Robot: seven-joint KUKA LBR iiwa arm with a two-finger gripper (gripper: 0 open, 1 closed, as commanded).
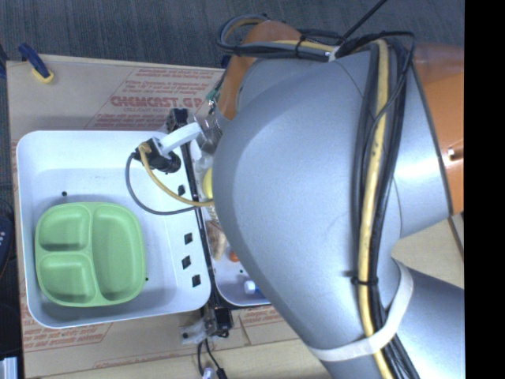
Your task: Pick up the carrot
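Grey arm casing (316,204), nearest the lens, bulks over the right bin (237,289) and covers most of it; black and yellow cables (371,172) run down its side. Whether the gripper is spread or pressed together cannot be told, nor where the carrot lies. Further off, the left bin (79,152) holds a green divided plate (91,253). Both bins rest on printed cardboard (102,85).

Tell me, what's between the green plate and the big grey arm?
In the camera view, bare white bin floor lies right of the green plate. Then comes a looping cable and the bins' dividing wall, before the arm.
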